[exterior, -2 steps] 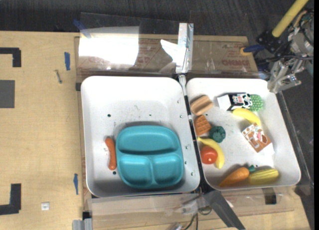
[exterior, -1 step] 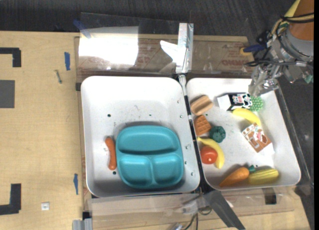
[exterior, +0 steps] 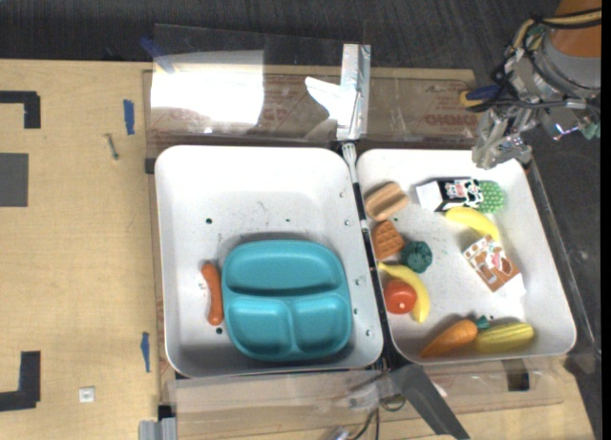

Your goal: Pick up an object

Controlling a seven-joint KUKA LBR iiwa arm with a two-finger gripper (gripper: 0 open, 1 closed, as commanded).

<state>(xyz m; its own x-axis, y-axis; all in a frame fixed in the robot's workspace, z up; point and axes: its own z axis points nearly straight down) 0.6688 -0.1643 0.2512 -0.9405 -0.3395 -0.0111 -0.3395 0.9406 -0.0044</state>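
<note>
The right bin point(exterior: 552, 266) is crowded with small toy foods. A bread roll point(exterior: 386, 199) sits by the divider, a waffle-like brown piece point(exterior: 387, 238) just below it, then a dark green broccoli point(exterior: 416, 256). Under those, a banana point(exterior: 410, 281) curls around a red tomato point(exterior: 399, 301). Along the near edge a carrot point(exterior: 451, 337) lies touching a yellow corn cob point(exterior: 504, 335). Toward the far corner a black-and-white packet point(exterior: 449, 191) rests next to a green bumpy piece point(exterior: 490, 196), with a second yellow banana point(exterior: 473, 220) just beneath them and a printed snack packet point(exterior: 492, 263) near the right wall.

The left bin point(exterior: 181, 180) carries a teal divided tray point(exterior: 284, 297) with an orange sausage point(exterior: 215, 292) lying beside its left edge.

My hand point(exterior: 503, 147) hangs over the far right corner of the right bin, just beyond the green piece and the packet, fingers pointing down. Nothing sits between them; whether they are spread or closed I cannot tell. My wrist, wrapped in cables, rises toward the upper right, above the surface.
</note>
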